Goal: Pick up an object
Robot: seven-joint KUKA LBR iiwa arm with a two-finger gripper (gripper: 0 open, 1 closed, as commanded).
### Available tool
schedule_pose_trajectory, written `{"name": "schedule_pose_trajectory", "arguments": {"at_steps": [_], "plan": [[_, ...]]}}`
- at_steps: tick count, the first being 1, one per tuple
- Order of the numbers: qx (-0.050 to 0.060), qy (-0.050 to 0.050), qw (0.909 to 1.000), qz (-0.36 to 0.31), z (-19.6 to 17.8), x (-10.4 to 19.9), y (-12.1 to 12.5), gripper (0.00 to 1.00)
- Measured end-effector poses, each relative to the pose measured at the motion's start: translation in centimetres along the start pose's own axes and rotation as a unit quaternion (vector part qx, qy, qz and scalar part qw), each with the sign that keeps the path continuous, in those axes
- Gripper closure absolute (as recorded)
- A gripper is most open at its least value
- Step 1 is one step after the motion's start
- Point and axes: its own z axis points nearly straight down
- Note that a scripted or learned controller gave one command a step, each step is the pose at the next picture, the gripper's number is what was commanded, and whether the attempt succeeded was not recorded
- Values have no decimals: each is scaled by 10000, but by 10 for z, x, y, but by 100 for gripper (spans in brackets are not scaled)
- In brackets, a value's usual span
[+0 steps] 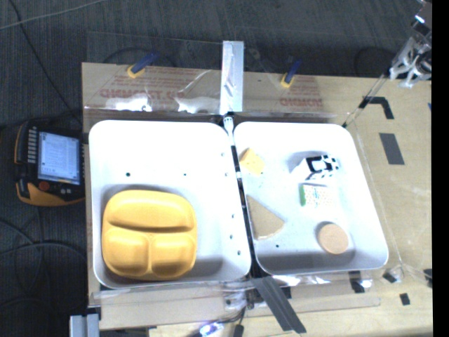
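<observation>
The left bin holds a big yellow loaf-shaped object in its near left part. In the right bin lie several small things. A small yellow piece is near the divider, and a tan wedge lies below it. A round tan disc sits at the near right. A green and white packet lies mid-bin, with a black and white item just behind it.
A handheld pendant with a screen lies left of the bench. Clear plastic sheeting with clips covers the bench behind the bins. A pale metal piece juts in at the top right edge.
</observation>
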Motion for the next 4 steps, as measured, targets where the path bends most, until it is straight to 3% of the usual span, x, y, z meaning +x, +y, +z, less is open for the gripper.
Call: {"name": "schedule_pose_trajectory", "arguments": {"at_steps": [1,2,3,4], "plan": [[25,-4,9906,1368,279,-11,-50,100],[9,-9,9669,2550,189,2,-34,100],[5,-2,9750,2224,58,-4,16,100],[27,-7,9628,2701,193,-23,-55,100]]}}
